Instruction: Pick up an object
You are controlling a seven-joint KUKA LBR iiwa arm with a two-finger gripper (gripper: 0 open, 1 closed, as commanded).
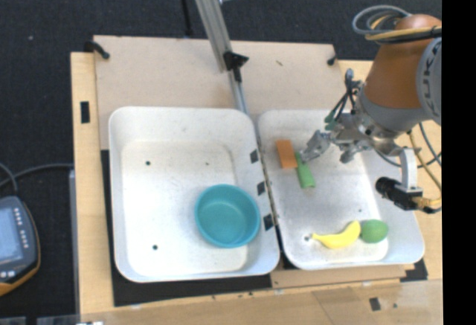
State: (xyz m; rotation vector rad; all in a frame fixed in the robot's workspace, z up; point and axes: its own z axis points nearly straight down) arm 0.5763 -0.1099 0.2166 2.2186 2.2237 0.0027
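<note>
**Green cylinder under my tool, nothing gripped yet**

Green cylinder [306,176] lies in the upper left part of the right bin [394,256], touching or just beside an orange block [285,154] that sits above it. My tool [321,143] hangs just to their right, its fingers spread and holding nothing.

My worry is that pairing. If I come down as I am, a finger could land on the orange block or wedge between the two pieces, and I would push them apart rather than close on one. The cylinder looks round, so I judge it could roll away from a glancing touch toward the wall between the bins.

Elsewhere, a yellow banana [336,236] and a green round fruit [374,230] lie together near the right bin's front edge, well clear of me. A teal bowl [227,215] sits in the left bin [126,190]. Both bins rest on the surface [160,71], and a metal pole [212,11] slants above the bins' shared edge.
</note>
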